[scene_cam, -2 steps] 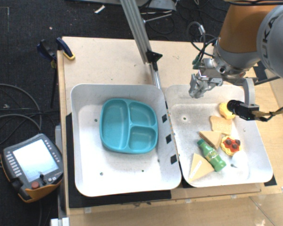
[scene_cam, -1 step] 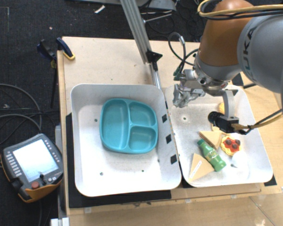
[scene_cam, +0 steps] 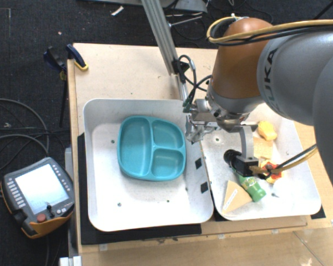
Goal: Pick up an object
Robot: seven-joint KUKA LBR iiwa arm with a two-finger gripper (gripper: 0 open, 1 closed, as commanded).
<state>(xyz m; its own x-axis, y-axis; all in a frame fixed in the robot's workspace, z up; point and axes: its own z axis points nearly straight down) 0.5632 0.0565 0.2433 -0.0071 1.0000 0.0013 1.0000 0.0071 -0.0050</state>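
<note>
ok, jaws are low over the seam where the two bins meet, right at the right-hand rim of the teal plate (scene_cam: pixel 152 148). can't tell if they're spread or pressed together, too small and tangled w/ cables there, and nothing shows pinched btwn them. plate's the nearest candidate imo: it lies flat about mid left bin (scene_cam: pixel 100 204), its right rim just beside the jaws. risk one: a close here catches only the thin rim at its edge, so the plate tips or slips out on the lift, w/ all the weight hanging to one side. risk two: they're so near the divider that they could land on the bin rims and grab nothing. risk three: a sideways nudge just skates the plate over the smooth bin floor. other options sit well apart in the right bin (scene_cam: pixel 299 198): a green piece (scene_cam: pixel 255 190) touching a pale wedge (scene_cam: pixel 233 197), then a tan block (scene_cam: pixel 261 148) and a yellow lump (scene_cam: pixel 266 131) further back. the plate itself: teal, glossy, prob plastic, rounded corners, shallow, three compartments (one big on the left, two smaller on the right) w/ raised dividers. looks light but wide and slippery, awkward for a pinch grip.
</note>
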